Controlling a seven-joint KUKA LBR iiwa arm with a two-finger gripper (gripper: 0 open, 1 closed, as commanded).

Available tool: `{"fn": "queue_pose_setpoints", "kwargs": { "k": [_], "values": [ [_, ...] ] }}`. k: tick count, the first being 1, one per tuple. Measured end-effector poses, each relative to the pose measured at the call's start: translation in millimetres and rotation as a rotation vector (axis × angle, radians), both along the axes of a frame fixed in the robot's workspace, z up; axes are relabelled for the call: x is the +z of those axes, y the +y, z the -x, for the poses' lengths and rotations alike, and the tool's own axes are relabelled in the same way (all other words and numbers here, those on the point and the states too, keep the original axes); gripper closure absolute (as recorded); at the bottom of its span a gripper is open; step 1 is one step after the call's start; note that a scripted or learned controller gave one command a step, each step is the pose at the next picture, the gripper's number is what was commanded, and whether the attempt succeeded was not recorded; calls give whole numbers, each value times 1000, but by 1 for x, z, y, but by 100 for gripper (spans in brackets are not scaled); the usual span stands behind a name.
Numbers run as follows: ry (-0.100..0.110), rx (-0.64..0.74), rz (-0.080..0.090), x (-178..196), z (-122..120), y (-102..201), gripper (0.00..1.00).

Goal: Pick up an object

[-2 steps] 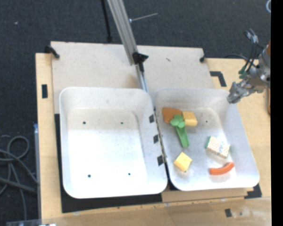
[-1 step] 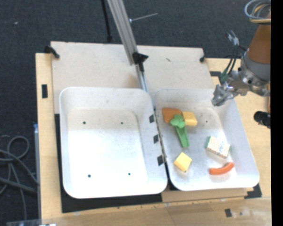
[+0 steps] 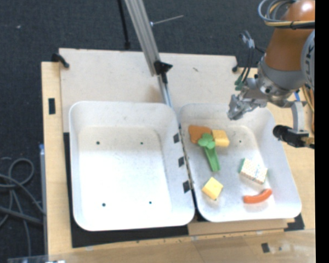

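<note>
The right bin (image 3: 285,174) holds several small objects. An orange block (image 3: 197,132) lies at its upper left, with a yellow block (image 3: 220,138) beside it and a green toy (image 3: 210,152) running down from between them. Lower sit a yellow cube (image 3: 212,188), a pale speckled block (image 3: 253,171) and a red-orange sausage shape (image 3: 257,196). My gripper (image 3: 237,111) hangs over the bin's far edge, up and right of the yellow block, with nothing seen in it.
The left bin (image 3: 82,147) stands beside the right one. A slanted metal pole (image 3: 145,34) rises behind the bins and meets the bench near their shared far corner. Cables lie on the floor at the left.
</note>
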State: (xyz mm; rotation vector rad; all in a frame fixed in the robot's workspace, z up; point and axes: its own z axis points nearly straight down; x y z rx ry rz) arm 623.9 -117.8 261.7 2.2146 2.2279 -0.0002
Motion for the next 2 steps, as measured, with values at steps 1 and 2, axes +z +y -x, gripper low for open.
{"fn": "queue_pose_setpoints", "kwargs": {
  "k": [1,2],
  "values": [
    [2,0,-1,-12,-9,48,100],
    [5,0,-1,-22,-14,94,100]
  ]
}}
